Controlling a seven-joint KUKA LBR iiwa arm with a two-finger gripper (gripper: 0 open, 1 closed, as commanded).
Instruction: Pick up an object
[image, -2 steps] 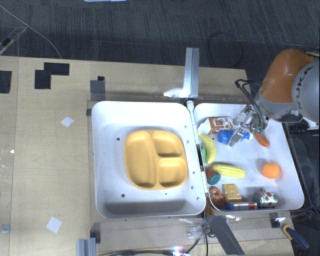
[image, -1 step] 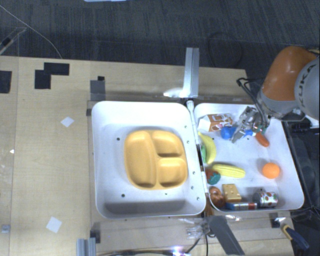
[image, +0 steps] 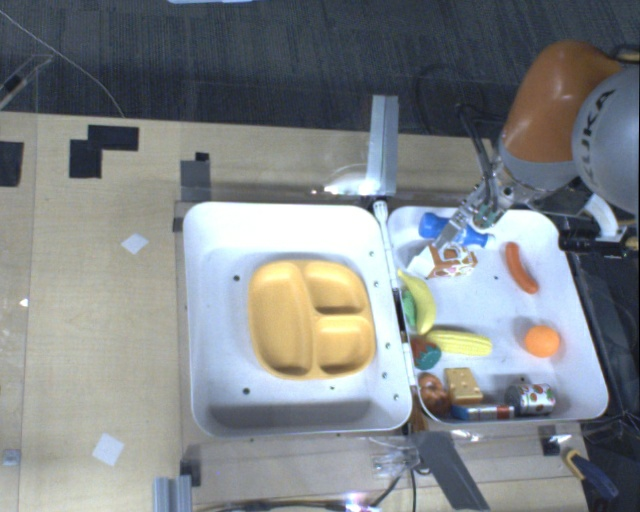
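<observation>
Pale wooden bench (image: 90, 330) under a slanted overhead view, dark carpet along the top, black patches near the upper left. Two shallow white bins side by side: left bin (image: 210, 300) with a yellow divided tray (image: 308, 318) lying in the middle, right bin (image: 580, 340) crowded with small things. Grey arm (image: 610, 120) with an orange band (image: 555, 90) reaching in from the upper right, wrist above the far edge of the right bin. Gripper (image: 478, 215) low over the far left part of that bin, just above a blue object (image: 440, 226) and a small white and orange carton (image: 450, 260); too small and cluttered to tell how far the fingers are spread, or whether anything sits between them; contact with the blue object cannot be told either. Banana (image: 420, 300) against the left wall of the right bin, corn cob (image: 460, 344) just below it, teal piece (image: 428, 356) touching the cob's left end. Red sausage (image: 521, 268) tilted near the right wall, well apart from the gripper. Orange ball (image: 542, 341) below the sausage. Along the near wall: brown round item (image: 432, 386), tan block (image: 463, 382), a thin red-and-blue stick (image: 485, 410) lying flat, and a small can (image: 533, 397) on its side.
</observation>
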